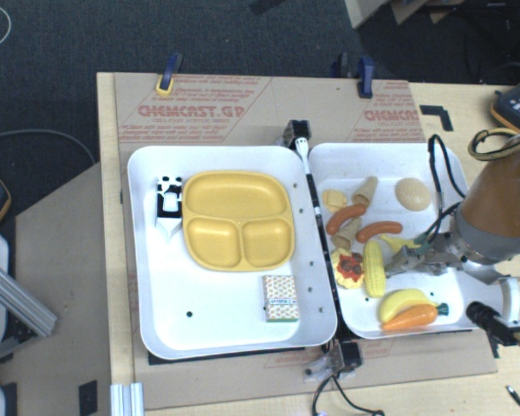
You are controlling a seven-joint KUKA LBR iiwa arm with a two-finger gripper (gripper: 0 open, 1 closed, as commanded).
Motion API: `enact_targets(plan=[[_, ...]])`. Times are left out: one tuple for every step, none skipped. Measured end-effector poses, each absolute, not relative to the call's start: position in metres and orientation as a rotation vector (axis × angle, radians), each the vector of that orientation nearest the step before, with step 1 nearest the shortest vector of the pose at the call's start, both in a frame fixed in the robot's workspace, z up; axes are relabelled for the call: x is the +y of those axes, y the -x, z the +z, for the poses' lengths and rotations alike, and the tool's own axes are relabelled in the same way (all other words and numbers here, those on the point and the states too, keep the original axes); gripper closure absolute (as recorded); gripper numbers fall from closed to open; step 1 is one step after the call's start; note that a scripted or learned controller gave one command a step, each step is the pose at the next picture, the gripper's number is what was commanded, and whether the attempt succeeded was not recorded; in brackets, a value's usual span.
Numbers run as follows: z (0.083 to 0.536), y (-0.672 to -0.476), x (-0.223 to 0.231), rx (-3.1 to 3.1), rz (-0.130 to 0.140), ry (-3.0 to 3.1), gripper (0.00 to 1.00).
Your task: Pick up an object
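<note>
The right bin [364, 156] holds several toy foods. Among them are two red sausages [345, 217] [379, 230], a yellow corn cob [374, 268], a banana [402, 301] lying against an orange carrot [411, 317], a pale round bun [412, 194] and a small red piece [350, 268]. My gripper [402, 258] reaches in from the right and sits low in this bin, just right of the corn cob and above the banana. A small yellow-green item [395, 243] lies right at its tip, partly hidden.
The left bin [208, 319] carries a yellow divided plate [238, 218], a black-and-white piece [169, 199] at its left and a small patterned box [281, 298] near the front. A black cable [437, 159] loops over the right bin's far edge. The grey arm [494, 224] covers that bin's right side.
</note>
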State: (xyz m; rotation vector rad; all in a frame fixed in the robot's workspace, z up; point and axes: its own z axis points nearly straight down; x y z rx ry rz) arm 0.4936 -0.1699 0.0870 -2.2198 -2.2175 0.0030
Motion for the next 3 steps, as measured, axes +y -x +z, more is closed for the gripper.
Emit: enact_targets(plan=[[0.100, -0.494, -0.170, -2.220, -0.001, 2.225, 1.00], [0.157, -0.495, -0.161, -2.228, -0.005, 2.224, 1.00], [0.217, -0.503, -0.154, -2.229, -0.006, 2.224, 1.00]])
